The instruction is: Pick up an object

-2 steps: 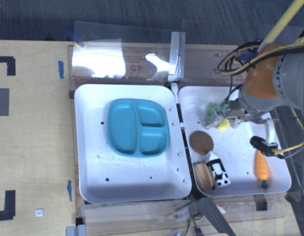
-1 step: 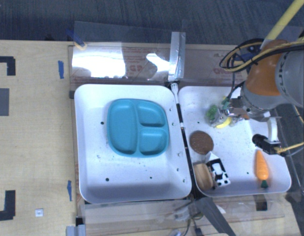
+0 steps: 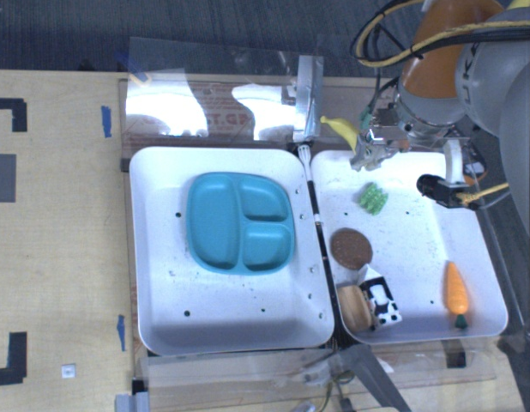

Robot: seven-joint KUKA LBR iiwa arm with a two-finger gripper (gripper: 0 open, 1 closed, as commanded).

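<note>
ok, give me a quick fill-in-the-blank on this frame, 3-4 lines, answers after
1. The blue divided plate lies in the ____ bin.
2. The toy carrot lies near the right bin's ____ edge.
3. The gripper hangs above the right bin's far-left corner, beside the ____ banana.
4. The round brown disc lies nearer the camera than the small ____ toy.

Missing words: left; right; yellow; green

Below my end effector (image 3: 365,154), a small green object (image 3: 373,199) lies flat in the right bin (image 3: 484,256), untouched.
</note>
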